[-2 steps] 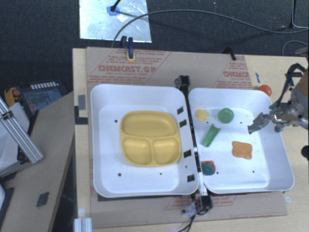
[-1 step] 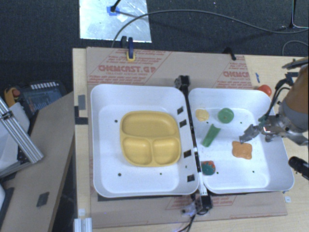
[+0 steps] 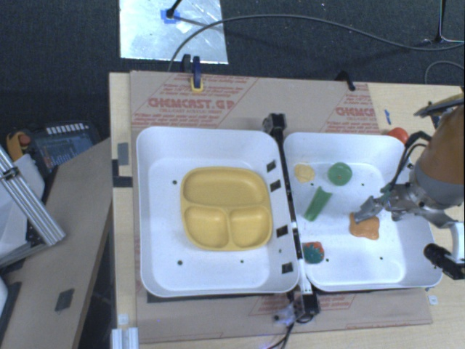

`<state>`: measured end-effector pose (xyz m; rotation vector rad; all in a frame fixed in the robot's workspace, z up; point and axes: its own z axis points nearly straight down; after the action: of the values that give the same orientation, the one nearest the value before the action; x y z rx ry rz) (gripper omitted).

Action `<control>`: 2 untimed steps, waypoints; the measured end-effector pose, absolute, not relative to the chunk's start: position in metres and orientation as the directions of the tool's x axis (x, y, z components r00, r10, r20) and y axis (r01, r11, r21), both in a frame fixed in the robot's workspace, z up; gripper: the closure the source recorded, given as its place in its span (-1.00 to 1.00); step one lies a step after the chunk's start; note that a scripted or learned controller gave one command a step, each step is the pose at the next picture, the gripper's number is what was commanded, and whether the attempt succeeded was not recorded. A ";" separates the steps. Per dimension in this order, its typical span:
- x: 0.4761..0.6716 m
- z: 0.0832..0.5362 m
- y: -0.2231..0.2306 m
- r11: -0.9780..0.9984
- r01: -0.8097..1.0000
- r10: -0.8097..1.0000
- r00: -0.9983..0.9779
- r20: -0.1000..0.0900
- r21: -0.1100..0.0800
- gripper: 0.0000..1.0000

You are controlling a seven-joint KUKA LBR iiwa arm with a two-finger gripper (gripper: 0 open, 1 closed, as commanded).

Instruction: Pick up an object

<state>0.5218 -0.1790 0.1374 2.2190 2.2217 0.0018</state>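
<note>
While the gripper [image 3: 365, 211] hovers over an orange piece [image 3: 365, 227], finger state unclear. Left bin [image 3: 156, 151]: one yellow divided tray [image 3: 221, 208]. Right bin [image 3: 370, 267]: five small objects.

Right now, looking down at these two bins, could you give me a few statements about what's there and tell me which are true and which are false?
1. The yellow divided tray lies in the left bin. True.
2. The green stick lies in the left bin. False: it lies in the right bin.
3. The gripper is just above the orange piece. True.
4. The green round piece sits on the yellow divided tray. False: it sits in the right bin, beside the small yellow piece.
</note>
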 end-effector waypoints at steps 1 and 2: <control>0.523 0.087 -0.179 0.001 1.000 1.000 -0.001 0.000 0.001 -1.00; 0.524 0.099 -0.179 0.001 1.000 1.000 -0.001 -0.001 0.004 1.00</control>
<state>0.5237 -0.1791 0.0994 2.2182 2.2200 0.0030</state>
